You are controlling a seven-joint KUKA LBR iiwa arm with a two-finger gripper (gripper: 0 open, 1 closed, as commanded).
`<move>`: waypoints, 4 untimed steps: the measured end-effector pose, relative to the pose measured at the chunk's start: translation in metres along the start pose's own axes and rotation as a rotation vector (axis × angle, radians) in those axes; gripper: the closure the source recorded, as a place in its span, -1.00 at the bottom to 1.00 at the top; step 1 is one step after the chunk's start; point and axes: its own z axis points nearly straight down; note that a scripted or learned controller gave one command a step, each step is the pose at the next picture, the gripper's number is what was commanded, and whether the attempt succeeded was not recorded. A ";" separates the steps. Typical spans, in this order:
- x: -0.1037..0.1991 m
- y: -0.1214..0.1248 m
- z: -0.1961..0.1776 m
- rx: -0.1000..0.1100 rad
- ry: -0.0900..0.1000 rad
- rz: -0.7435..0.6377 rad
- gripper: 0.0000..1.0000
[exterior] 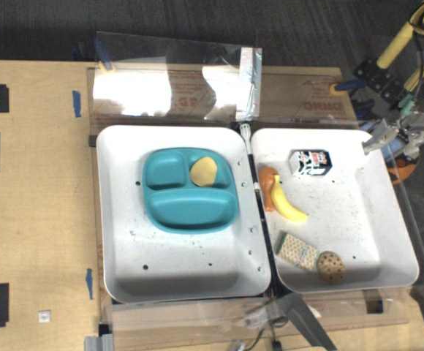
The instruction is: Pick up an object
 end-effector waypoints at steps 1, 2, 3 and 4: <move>-0.026 -0.081 0.140 0.011 0.006 -0.062 -1.00; 0.004 -0.105 0.197 -0.005 -0.002 -0.251 -1.00; 0.080 -0.042 0.174 -0.005 0.002 -0.295 -1.00; 0.095 0.000 0.197 -0.006 -0.001 -0.335 -1.00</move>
